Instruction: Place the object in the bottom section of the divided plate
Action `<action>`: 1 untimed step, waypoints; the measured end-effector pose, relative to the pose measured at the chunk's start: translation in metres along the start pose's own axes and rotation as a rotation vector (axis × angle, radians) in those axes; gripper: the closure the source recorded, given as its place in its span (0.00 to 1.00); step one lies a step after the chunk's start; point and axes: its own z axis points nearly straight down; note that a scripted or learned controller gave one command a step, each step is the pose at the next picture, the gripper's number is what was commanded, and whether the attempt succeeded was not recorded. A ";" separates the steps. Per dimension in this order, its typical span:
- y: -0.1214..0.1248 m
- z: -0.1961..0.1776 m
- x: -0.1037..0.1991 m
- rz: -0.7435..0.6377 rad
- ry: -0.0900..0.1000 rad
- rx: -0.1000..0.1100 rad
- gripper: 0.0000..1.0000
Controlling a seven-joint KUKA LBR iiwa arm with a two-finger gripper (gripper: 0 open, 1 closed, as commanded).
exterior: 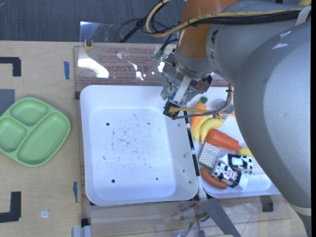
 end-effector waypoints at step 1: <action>-0.004 0.026 0.054 0.030 0.001 -0.004 1.00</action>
